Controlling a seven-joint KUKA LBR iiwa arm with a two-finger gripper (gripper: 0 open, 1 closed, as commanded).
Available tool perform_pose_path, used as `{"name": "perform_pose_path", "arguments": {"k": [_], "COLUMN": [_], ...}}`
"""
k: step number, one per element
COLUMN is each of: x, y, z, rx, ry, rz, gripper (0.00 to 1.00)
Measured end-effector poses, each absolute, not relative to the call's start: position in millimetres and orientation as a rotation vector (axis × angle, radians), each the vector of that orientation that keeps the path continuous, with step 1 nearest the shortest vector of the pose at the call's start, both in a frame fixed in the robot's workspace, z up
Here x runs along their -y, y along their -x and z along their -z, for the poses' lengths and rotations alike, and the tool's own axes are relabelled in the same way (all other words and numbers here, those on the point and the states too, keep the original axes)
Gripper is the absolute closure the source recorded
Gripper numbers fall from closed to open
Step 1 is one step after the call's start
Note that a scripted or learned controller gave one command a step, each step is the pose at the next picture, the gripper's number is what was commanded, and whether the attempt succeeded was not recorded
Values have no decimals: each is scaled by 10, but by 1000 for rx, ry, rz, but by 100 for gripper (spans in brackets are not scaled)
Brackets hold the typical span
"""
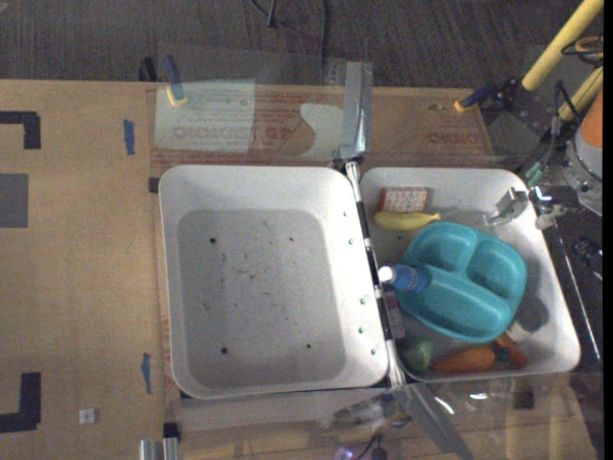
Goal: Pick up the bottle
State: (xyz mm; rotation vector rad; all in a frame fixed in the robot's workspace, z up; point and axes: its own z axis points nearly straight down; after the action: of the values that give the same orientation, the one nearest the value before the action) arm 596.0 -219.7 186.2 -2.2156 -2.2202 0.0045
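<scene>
The gripper (pixel 517 205) hangs over the right bin's (pixel 565 338) far right rim, its opening impossible to tell.

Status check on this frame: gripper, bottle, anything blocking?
Gripper over right bin's far right corner, holding nothing. Clear white-capped bottle at bin's left wall, untouched. Teal divided plastic plate overlaps the bottle's body.

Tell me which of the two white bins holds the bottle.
The right bin, on the arm's side. The bottle lies against its left wall beside the teal tray; the left bin holds none.
</scene>
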Motion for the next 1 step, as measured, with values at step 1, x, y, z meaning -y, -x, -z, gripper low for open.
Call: {"name": "perform_pose_path", "arguments": {"k": [1], "x": [1434], "y": [-6041], "z": [-880], "rx": [2214], "ry": [2240], "rz": [5], "gripper": [0]}}
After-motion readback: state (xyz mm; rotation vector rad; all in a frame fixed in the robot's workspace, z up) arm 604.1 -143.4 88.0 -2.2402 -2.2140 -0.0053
